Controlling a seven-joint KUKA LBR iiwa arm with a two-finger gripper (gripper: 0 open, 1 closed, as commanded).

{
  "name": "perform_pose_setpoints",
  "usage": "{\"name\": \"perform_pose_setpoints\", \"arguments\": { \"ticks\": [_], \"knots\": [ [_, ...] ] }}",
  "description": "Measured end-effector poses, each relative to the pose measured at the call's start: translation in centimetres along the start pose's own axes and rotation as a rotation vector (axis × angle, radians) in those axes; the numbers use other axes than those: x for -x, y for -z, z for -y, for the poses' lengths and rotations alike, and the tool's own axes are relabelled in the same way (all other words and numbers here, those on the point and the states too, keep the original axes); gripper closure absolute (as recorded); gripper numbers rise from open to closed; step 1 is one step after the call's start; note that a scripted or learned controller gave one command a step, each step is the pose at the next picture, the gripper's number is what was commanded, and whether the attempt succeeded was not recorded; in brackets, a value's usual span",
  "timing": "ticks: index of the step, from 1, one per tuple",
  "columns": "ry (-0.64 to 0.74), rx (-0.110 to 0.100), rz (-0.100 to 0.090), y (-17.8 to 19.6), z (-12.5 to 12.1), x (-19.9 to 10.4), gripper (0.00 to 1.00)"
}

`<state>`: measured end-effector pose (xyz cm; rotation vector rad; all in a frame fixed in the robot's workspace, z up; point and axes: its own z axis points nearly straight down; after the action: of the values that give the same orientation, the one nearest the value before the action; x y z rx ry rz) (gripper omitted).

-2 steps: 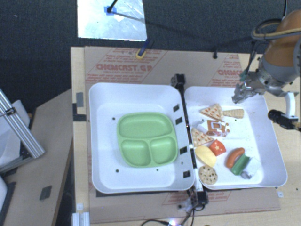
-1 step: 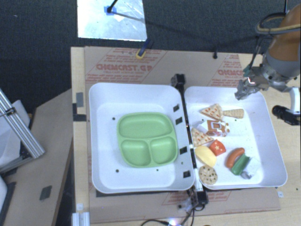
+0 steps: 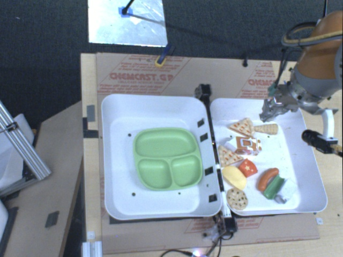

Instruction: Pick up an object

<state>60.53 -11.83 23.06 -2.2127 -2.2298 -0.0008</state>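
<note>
Gripper over the right bin's far edge, can't tell from here if it's clenched or released.

I've got the left bin (image 3: 115, 159) with a green tray (image 3: 167, 158) in the middle, and the right bin (image 3: 308, 181) with the food: waffle (image 3: 242, 127) and cone (image 3: 266, 129) near the far edge just under the gripper (image 3: 268, 113), sausage (image 3: 267, 178) and cookie (image 3: 236, 198) toward the near edge.

Arm (image 3: 316, 63) enters from 3 o'clock, orange band uppermost. Gripper (image 3: 268, 113) points down toward 7 o'clock, wrist tilted.
</note>
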Motion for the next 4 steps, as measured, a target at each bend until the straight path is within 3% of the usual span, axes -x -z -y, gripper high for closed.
{"name": "perform_pose_setpoints", "arguments": {
  "ticks": [1,3,4],
  "knots": [
    [0.001,-0.001,-0.001,-0.4,2.1,-4.7,1.0],
    [-0.007,0.001,0.001,-0.3,2.6,-2.5,1.0],
    [-0.003,0.002,0.0,0.3,2.7,-3.3,1.0]
  ]
}}
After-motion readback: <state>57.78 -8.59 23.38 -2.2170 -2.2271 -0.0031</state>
